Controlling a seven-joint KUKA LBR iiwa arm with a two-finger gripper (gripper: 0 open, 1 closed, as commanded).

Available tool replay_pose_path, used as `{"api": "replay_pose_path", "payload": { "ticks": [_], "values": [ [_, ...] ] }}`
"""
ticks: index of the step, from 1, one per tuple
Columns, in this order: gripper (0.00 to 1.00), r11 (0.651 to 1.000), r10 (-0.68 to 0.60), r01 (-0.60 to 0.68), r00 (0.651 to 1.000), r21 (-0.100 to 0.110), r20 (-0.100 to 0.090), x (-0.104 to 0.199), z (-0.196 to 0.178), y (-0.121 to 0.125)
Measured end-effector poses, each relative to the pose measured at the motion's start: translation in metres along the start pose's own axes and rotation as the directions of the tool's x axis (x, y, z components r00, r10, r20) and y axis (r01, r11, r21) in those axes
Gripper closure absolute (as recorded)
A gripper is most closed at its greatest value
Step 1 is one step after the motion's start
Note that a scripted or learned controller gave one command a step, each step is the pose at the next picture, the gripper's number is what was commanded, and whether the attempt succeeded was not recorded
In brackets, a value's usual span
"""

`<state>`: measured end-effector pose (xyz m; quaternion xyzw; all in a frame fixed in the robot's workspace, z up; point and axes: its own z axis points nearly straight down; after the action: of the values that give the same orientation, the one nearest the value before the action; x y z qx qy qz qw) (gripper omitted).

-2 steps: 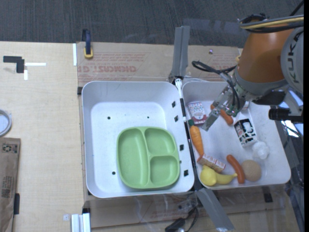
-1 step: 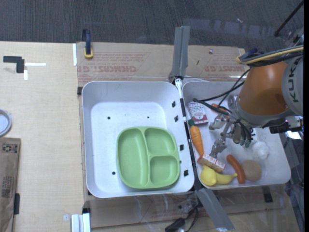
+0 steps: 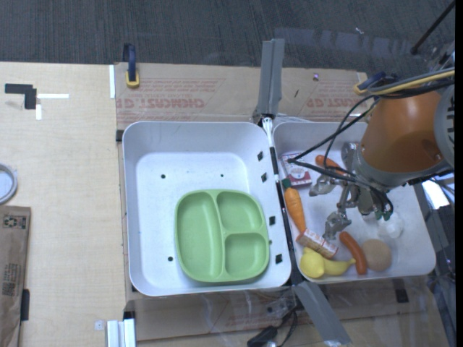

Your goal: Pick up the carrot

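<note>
The carrot (image 3: 294, 207) is long and orange. It lies along the left wall of the right bin (image 3: 412, 270), pointing toward the front. My gripper (image 3: 336, 226) hangs over the middle of that bin, to the right of the carrot and a little nearer the front, apart from it. Its tip is just above a wrapped snack bar (image 3: 319, 243) and next to a red sausage (image 3: 354, 252). The orange wrist band (image 3: 401, 132) and cables hide the back of the bin.
A yellow toy fruit (image 3: 319, 265), a beige round piece (image 3: 376, 254) and a white lump (image 3: 391, 228) lie at the right bin's front. A red-and-white packet (image 3: 296, 169) is behind the carrot. The left bin (image 3: 145, 194) holds a green divided plate (image 3: 221, 235).
</note>
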<state>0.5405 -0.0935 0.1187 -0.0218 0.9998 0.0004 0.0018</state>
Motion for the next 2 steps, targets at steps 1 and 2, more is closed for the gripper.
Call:
{"api": "replay_pose_path", "payload": {
  "ticks": [1,2],
  "values": [
    [0.00,0.997,-0.072,0.072,0.997,0.002,0.004,-0.058,0.021,-0.003],
    [1.00,0.998,-0.065,0.065,0.998,0.002,0.025,-0.063,0.008,-0.003]
  ]
}}
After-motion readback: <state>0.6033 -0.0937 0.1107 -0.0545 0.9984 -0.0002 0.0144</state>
